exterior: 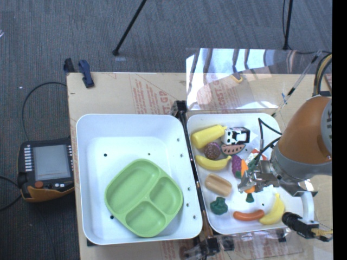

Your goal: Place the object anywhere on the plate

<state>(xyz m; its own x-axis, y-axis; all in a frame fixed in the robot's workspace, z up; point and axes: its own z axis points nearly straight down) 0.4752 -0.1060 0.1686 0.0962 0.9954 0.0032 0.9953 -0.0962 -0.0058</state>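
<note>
Jaws of the gripper (250,184) hang low over the right bin (271,119) among the toy food; whether they are apart or together I cannot tell. Beside them lie a hot dog bun (218,185) and a banana (274,211). Left bin (130,129) holds the green plate (143,197).

The pale green three-compartment plastic plate (143,197) at lower centre looks smooth and matt. The two shallow white plastic bins (95,145) have a slight sheen. The brown cardboard-covered tabletop (135,93) is dull and printed in red. The small plastic toy foods (219,185) at right look glossy. The dark carpet floor (54,31) looks rough.
</note>
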